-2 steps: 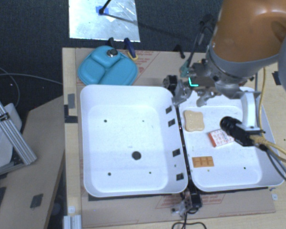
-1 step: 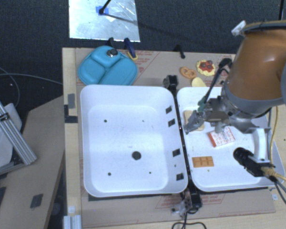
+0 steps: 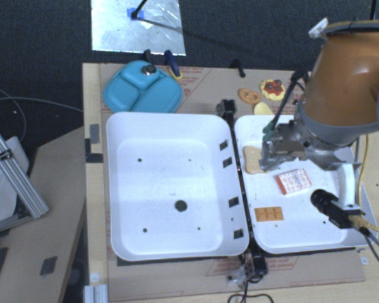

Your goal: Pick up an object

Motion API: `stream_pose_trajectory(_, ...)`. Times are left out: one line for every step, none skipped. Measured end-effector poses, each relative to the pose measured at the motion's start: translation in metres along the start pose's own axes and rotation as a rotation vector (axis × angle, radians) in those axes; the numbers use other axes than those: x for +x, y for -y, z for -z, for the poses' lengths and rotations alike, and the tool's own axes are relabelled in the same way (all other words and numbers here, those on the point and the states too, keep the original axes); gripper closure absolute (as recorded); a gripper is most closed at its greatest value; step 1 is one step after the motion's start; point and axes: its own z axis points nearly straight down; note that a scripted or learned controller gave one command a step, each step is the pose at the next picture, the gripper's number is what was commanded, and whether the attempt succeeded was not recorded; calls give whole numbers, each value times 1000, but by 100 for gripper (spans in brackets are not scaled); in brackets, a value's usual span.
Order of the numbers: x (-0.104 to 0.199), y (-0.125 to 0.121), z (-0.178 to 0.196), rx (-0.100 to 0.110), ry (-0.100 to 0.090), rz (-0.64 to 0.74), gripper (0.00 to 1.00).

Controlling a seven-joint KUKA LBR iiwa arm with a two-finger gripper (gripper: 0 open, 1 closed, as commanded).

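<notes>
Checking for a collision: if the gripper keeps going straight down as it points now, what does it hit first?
Most likely the tan flat piece lying in the right bin, just under the gripper; depth is unclear.

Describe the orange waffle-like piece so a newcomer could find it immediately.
Find the right white bin. Near its front edge lies the orange waffle piece, a small flat square. Unlike the red-and-white packet behind it, it is plain orange with a grid of dents.

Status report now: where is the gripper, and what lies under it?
Gripper low in right bin, over tan piece. Red-white packet and orange cracker lie free nearby. Nothing seen held.
</notes>
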Motion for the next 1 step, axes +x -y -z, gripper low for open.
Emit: stream_pose_trajectory(107,1,25,1,-4,9,100)
